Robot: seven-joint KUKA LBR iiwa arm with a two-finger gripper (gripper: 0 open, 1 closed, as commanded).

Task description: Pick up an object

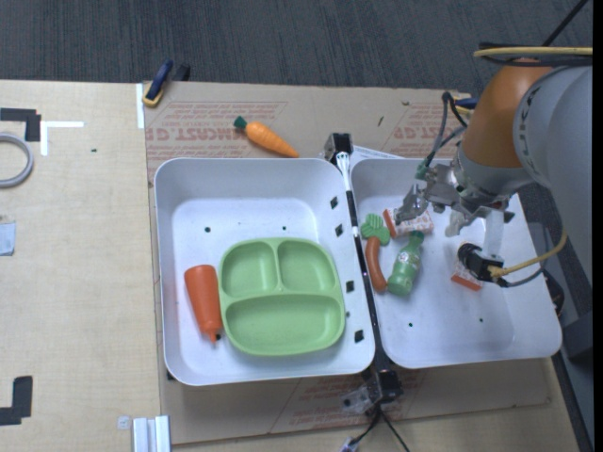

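A: Where do we see the tool (415, 213)?
B: In the right bin (490, 332), at twelve o'clock from the green bottle (405, 267); we cannot tell its state.
A: Any writing?
B: Red print on the surface (75, 281), upside down, unreadable.

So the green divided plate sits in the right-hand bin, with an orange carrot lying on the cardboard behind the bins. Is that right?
Not quite. The camera view shows the green divided plate in the left bin, not the right one. The orange carrot does lie on the cardboard behind the bins.
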